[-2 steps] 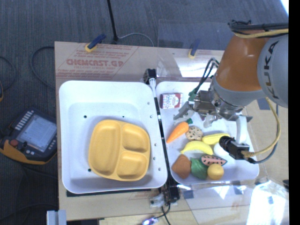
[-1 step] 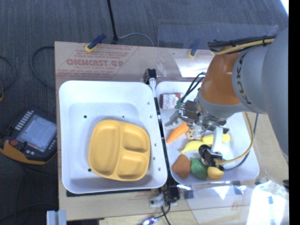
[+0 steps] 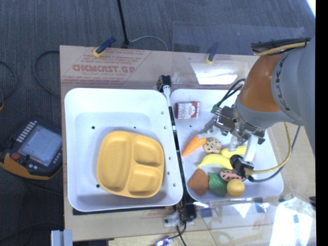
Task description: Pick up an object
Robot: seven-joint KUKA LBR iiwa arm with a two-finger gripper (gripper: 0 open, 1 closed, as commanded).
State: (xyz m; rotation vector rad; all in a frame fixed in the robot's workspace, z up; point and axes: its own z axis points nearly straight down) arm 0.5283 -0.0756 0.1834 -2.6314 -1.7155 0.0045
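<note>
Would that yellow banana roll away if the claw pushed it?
Its curved shape suggests the banana would pivot, not roll. It looks smooth, perhaps slippery. The cookie sits right beside it, so a push likely moves both.

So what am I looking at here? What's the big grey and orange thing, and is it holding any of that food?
This is a single picture from a camera fixed above a bench, looking down at a slant. The grey and orange shape on the right is a robot arm. At its end is a gripper, a claw for picking things up.

Two shallow white bins sit side by side on the bench. The left bin holds a yellow divided tray. The right bin holds what look like toy foods: a carrot, a cookie, a banana, a lemon, a green piece and a brown piece. There is also a small red and white box.

The gripper hangs over that pile. I can't tell whether it holds anything.
</note>
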